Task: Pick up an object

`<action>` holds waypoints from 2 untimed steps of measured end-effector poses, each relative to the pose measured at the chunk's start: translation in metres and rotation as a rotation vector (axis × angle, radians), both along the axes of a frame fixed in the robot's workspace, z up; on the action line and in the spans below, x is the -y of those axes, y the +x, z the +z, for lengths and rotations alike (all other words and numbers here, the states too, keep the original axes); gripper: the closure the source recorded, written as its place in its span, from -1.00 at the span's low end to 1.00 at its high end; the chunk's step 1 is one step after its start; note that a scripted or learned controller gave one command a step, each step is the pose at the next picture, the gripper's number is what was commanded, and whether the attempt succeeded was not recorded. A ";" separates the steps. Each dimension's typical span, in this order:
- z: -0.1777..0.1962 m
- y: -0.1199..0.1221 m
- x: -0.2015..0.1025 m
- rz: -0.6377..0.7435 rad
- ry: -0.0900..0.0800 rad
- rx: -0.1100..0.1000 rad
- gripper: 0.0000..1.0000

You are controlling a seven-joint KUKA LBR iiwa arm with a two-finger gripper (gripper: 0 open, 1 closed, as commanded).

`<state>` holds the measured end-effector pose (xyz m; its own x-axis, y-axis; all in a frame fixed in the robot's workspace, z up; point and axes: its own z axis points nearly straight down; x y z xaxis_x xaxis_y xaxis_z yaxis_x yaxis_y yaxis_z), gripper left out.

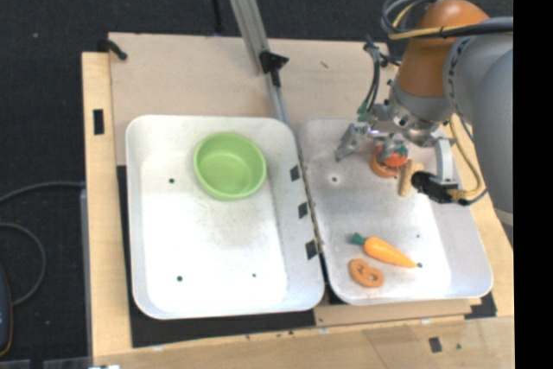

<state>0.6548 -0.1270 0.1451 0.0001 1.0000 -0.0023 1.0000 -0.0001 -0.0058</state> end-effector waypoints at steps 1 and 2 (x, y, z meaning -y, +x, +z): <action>-0.047 -0.001 0.001 -0.001 0.000 0.002 -1.00; -0.032 0.001 0.002 -0.004 0.000 0.011 1.00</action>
